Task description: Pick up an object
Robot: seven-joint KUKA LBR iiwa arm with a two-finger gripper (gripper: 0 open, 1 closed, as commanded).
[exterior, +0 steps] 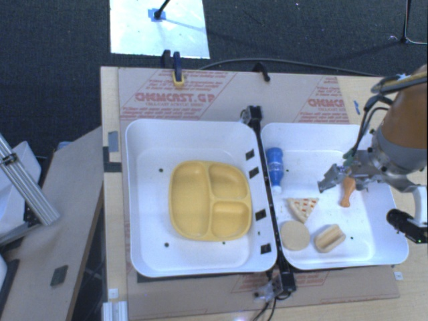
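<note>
One upright orange drumstick (347, 191), near-vertical axis

In the right-hand bin (374, 246) I see five candidate objects. A blue bottle with a white cap (275, 166) lies along the bin's left wall. A pale waffle-textured wedge (302, 208) sits below it, and just beneath that a flat tan round disc (293, 235). A small beige bread-roll shape (330, 237) lies to the disc's right. An orange drumstick-like piece (347, 192) lies further right, mid-bin.
</note>
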